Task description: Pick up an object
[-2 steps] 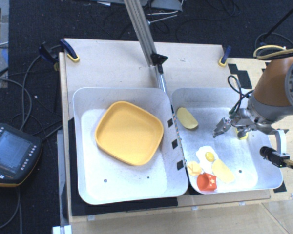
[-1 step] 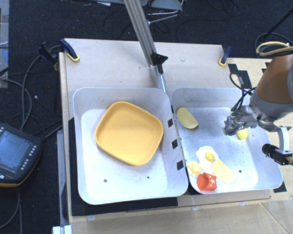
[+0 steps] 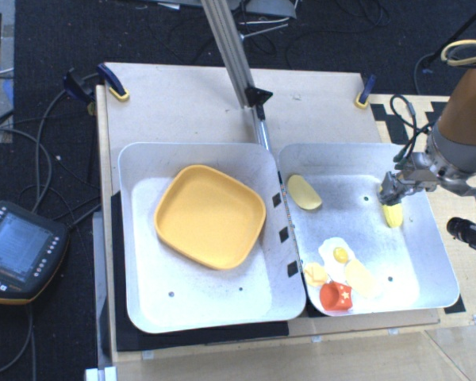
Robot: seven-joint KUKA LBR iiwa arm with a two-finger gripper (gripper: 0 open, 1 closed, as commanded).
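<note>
My gripper (image 3: 394, 192) hangs over the right part of the right bin (image 3: 428, 248), reaching in from the right edge. A small yellow piece (image 3: 393, 216) shows just below the gripper's tip, touching or very close to it; I cannot tell whether it is held. A pale yellow oval slice (image 3: 305, 192) lies near the bin's left wall. At the bin's front lie a toy fried egg (image 3: 338, 254), a red piece (image 3: 335, 295), a pale yellow piece (image 3: 359, 278) and a small yellow chunk (image 3: 314, 274), packed close together.
A square yellow plate (image 3: 211, 215) lies in the left bin (image 3: 143, 292). A slanted metal rail (image 3: 230, 46) runs down to the divide between the bins. A teach pendant (image 3: 20, 248) lies left of the bench.
</note>
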